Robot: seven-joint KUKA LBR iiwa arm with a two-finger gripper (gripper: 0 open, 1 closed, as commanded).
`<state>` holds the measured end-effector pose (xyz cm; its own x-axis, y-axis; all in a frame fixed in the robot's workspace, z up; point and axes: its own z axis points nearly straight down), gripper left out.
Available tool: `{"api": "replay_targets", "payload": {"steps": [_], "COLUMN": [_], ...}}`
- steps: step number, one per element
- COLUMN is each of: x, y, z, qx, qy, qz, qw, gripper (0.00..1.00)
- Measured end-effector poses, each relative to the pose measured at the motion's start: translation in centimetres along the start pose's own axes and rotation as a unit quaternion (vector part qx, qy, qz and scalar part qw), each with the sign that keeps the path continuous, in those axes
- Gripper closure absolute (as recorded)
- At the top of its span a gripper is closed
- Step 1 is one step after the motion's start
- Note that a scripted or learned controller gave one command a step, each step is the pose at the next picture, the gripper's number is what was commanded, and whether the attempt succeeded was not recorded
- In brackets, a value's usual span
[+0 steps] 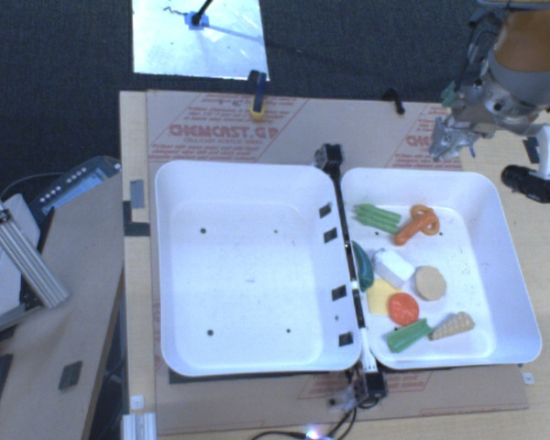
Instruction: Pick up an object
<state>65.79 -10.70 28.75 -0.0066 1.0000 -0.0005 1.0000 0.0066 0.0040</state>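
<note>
arm: we are seeing the grey arm with its orange band [530,35] reaching in at the upper right, sitting above the far right corner of the bench.
gripper: the gripper [446,145] is hanging just beyond the far rim of the right bin, over the cardboard and not over the objects. we are finding it too small and blurred to judge the state of its tip, so we cannot tell; we are seeing no object at it.
right bin: the right bin [509,246] is holding all the objects, gathered toward its left and middle.
green pod: a green pod [378,216] is lying near the bin's far left, tilted.
orange piece: an orange piece [416,224] with a looped end is lying just beside the pod, to its right.
white block: a white block [393,266] is sitting near the divider, below the pod.
tan disc: a tan disc [430,283] is resting just right of the white block.
yellow piece: a yellow piece [379,295] is lying under the white block's near side.
red ball: a red ball [403,308] is touching the yellow piece.
green vegetable: a green vegetable [408,335] is lying at the near side, just below the red ball.
cone: a tan cone [452,325] is lying beside the green vegetable, to its right.
left bin: the left bin [247,264] is sitting side by side with the right one, their rims touching.
</note>
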Motion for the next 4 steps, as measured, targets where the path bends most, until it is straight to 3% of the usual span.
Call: {"api": "replay_targets", "payload": {"steps": [2, 3, 4], "x": [3.5, 8.1, 8.0], "y": [1.1, 1.3, 1.2], "z": [0.7, -11.8, -21.9], "qx": [0.001, -0.006, -0.004], "qy": [0.000, 0.001, 0.000], "qz": [0.000, -0.002, 0.000], "qw": [1.0000, 1.0000, 1.0000], "gripper": [1.00, 1.00, 1.00]}}
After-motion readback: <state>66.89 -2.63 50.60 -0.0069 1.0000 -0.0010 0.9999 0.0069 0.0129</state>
